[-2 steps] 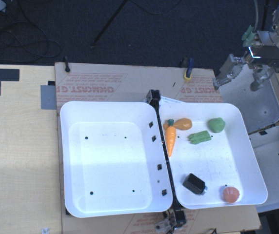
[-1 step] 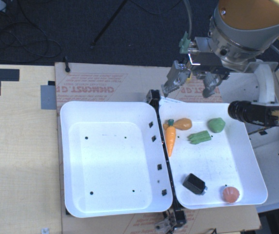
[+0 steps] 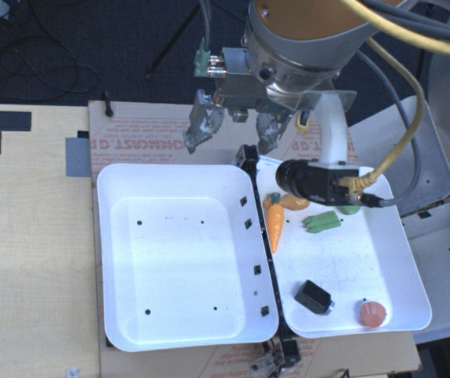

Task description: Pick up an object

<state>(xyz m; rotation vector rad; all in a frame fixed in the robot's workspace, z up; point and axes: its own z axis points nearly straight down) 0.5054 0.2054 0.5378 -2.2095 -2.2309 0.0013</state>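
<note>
Fingers [image 3: 231, 131] spread and pinching nothing, upper centre of frame, above mirrored lettering reading roughly "CHEMCAST" on brown board [image 3: 150, 136] under white bins [image 3: 107, 211].

A pale wooden table [image 3: 28, 235] fills the left side. Behind it, dark carpeted floor [image 3: 91, 46] carries loose black cables [image 3: 20, 6].

Even, fairly bright light from above fills the lower frame, and the two white bins [image 3: 178, 258] come out nearly washed, their floors a faint blue-white with only soft, pale shadows along the inner walls. The upper left of the frame drops into dark murk over the floor [image 3: 68, 38]. The orange band [image 3: 327, 2] at the upper centre looms large and soft, out of focus.
</note>
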